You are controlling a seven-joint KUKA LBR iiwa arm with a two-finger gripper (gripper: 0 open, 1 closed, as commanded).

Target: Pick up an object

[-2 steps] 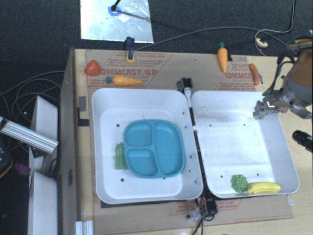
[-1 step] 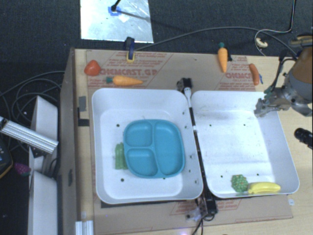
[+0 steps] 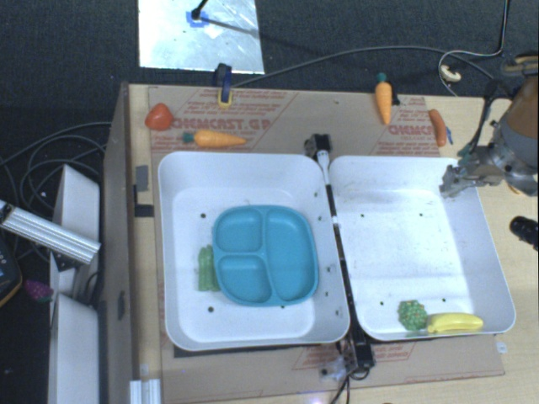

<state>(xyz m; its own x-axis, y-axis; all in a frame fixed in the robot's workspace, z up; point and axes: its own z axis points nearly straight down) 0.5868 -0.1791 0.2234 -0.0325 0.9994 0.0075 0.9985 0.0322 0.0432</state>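
- Yellow banana (image 3: pixel 456 321) lies in the right bin (image 3: pixel 480 225), in that bin's near right corner, well below the end effector (image 3: pixel 456 178) in the camera view and apart from it.
- Green broccoli piece (image 3: pixel 412 314) sits just left of the banana, touching or nearly touching its end, also well below the end effector.
- White plastic forms both bins; the right bin carries those two items, and the end effector hangs over its upper right part, near the far right rim.
- The end effector's fingers are too blurred and small to judge, so whether they are spread or pressed together cannot be told; nothing can be seen between them.
- The left bin (image 3: pixel 181 225), far to the end effector's left, carries a blue divided plate (image 3: pixel 264 254) with three compartments.
- A green vegetable piece (image 3: pixel 206 268) lies against the plate's left edge, on the bin floor.
- Brown cardboard covers the surface (image 3: pixel 337 112) beyond the bins, printed in red; the lettering reads roughly "CHEMCAST", though it is partly covered.
- On that cardboard, up and left of the end effector, lies an orange carrot (image 3: pixel 384 99); a smaller orange piece (image 3: pixel 437 127) lies just above-left of the end effector.
- Farther left rest another carrot (image 3: pixel 216 139) and a red-orange tomato-like piece (image 3: pixel 158 117).
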